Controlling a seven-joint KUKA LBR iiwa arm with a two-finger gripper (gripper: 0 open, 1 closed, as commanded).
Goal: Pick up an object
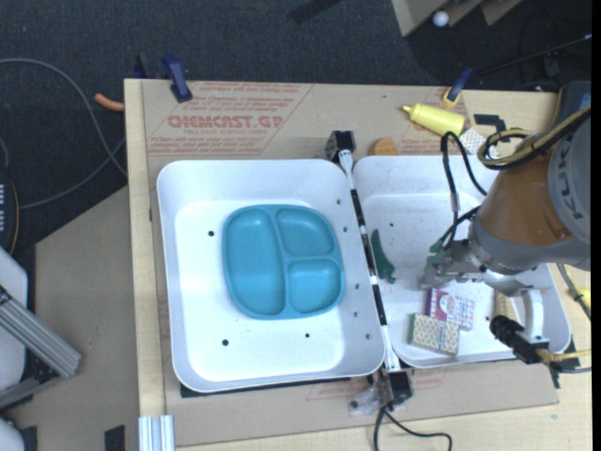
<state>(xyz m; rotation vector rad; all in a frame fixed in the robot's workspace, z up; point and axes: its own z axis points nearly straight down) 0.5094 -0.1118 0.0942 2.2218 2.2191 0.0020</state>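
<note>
Gripper point(441, 275): low in the right bin point(413, 181), grip state hidden.
Packets point(449, 308): lying near the front edge, unlifted.
Left: grasp, lift.

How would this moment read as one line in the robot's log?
gripper: low in right white bin | beside: pink-and-white packet, patterned tan packet | left white bin: blue divided plastic plate

A blue plate point(282, 261) with three sections lay flat in the left bin. In the right bin lay a green tool point(381, 256), a pink packet point(452, 306) and a tan checked packet point(435, 334).
</note>
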